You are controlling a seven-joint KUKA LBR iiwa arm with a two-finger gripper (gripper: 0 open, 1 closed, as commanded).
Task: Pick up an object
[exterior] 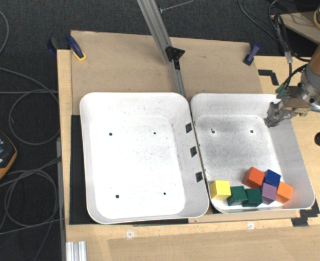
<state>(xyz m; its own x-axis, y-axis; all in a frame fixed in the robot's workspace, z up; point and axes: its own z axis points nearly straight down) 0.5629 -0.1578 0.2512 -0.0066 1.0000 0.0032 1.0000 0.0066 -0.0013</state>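
Up by the far right side of the right bin point(231, 145), just over its rim: the claw point(273, 117). Open or shut? Cannot tell from here, too small and dark. Nothing seen in it. Hanging off the grey arm point(318, 78) that comes in from the right.

Down in the near right corner of that same bin, well apart from the claw: the blocks. All bunched up and touching. Yellow block point(221, 188) on the left end, a bit alone. Next to it two green blocks point(244, 196), side by side. Then red block point(253, 176), blue block point(272, 176), purple block point(269, 190) and orange block point(284, 191), packed tight against the bin wall. Likely slid there, maybe because of a low near edge, though hard to be sure.

Left bin point(138, 145) beside it, with just small dark dots on its floor.

Still to do, by the look of it: the whole job. Needs a move toward the near corner, then down onto one block. Best pick, probably: the yellow block, with free space on its left side. Harder: the ones in the packed bunch, with no room beside them and the wall close. Easy to bump a neighbour or slip off there.
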